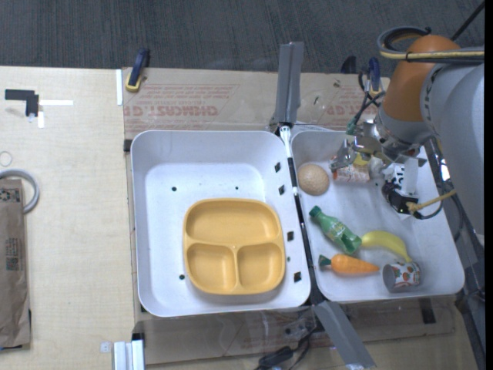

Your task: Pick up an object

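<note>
Objects for picking lie in the right bin [443,280]: from the left, a tan ball [313,179], green bottle [336,230], carrot [350,265], banana [386,243] and can [401,276]. The gripper [356,160] hangs just right of the ball, over a small packet [356,174]; whether it is spread or closed I cannot tell.

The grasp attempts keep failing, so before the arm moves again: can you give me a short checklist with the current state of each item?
1. Objects available in the right bin: ok. A tan ball, green bottle, banana, carrot and small can lie there.
2. Gripper over the right bin: ok, at its far end.
3. Something between the fingers: cannot tell; clutter hides them.
4. Targets apart from each other: not ok. Bottle, banana and carrot lie close together.
5. Ball free of neighbours: ok, though it sits near the bin's left wall.
6. Yellow tray in the left bin: ok, nothing on it.
</note>
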`<state>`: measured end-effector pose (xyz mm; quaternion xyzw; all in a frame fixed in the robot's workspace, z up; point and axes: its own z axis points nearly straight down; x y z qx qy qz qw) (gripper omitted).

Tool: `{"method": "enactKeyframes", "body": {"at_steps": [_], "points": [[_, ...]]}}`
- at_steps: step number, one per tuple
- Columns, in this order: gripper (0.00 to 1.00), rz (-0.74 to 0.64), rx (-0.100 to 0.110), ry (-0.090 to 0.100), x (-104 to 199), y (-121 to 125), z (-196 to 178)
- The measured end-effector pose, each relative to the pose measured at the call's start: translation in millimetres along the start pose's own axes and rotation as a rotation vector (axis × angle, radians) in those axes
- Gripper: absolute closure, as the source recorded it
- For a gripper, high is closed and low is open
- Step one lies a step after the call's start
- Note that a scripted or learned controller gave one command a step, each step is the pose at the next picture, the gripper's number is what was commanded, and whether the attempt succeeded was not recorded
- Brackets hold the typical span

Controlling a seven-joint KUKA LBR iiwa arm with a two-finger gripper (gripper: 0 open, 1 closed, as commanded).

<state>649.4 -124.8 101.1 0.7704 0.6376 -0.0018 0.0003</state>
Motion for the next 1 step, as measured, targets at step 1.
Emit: {"method": "enactKeyframes", "body": {"at_steps": [1], "points": [[1.00,0.054,-0.001,0.002,78.1,-5.5,-107.3]]}}
